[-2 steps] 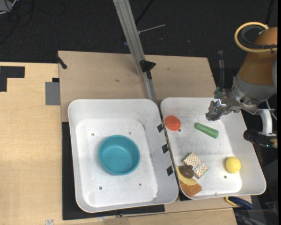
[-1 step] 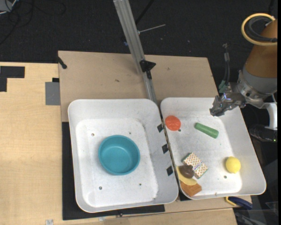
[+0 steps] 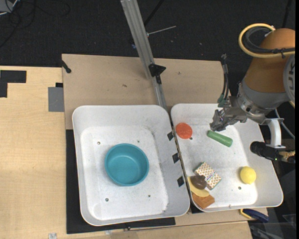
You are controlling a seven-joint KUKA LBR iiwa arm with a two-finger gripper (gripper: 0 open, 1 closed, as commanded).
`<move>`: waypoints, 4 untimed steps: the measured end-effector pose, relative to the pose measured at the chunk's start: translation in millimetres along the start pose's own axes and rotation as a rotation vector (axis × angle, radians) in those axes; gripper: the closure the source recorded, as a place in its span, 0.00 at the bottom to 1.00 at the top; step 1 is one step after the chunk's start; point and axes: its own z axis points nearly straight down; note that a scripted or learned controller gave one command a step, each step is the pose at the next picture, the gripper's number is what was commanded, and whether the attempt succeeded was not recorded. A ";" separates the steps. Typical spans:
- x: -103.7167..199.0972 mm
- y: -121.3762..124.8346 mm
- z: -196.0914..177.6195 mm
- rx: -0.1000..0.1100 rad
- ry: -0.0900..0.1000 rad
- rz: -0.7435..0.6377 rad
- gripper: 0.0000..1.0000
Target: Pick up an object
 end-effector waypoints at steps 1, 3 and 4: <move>52.0 -22.2 9.8 0.000 0.000 -0.001 1.00; 133.9 -49.6 4.4 -0.001 0.000 -0.001 1.00; 187.4 -62.9 -2.3 0.000 0.000 -0.002 1.00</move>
